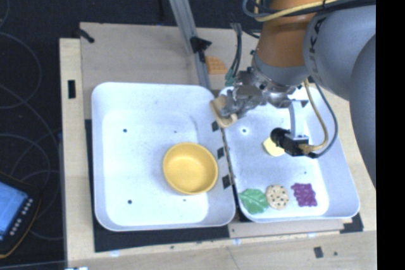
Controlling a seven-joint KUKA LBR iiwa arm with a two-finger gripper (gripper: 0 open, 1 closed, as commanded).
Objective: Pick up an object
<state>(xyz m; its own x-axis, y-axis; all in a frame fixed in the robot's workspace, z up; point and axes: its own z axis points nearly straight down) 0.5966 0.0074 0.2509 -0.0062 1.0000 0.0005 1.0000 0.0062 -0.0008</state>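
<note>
My gripper (pixel 228 105) hangs over the divide between the two bins, at the top left corner of the right bin (pixel 335 161). A small tan object (pixel 223 113) sits between its fingers, lifted above the bin rim. A yellow bowl (pixel 190 167) stands upright in the left bin (pixel 120 136), towards its lower right. In the right bin lie a yellow piece (pixel 273 148), a green leafy item (pixel 253 200), a speckled cookie (pixel 276 196) and a purple grape cluster (pixel 304 194).
The grey arm and its orange band (pixel 294 28) cover the upper right bin. A metal post (pixel 180 16) slants down behind the bins, with a small orange item (pixel 216 64) on the bench beside it. A black cable part (pixel 288 139) hangs near the yellow piece.
</note>
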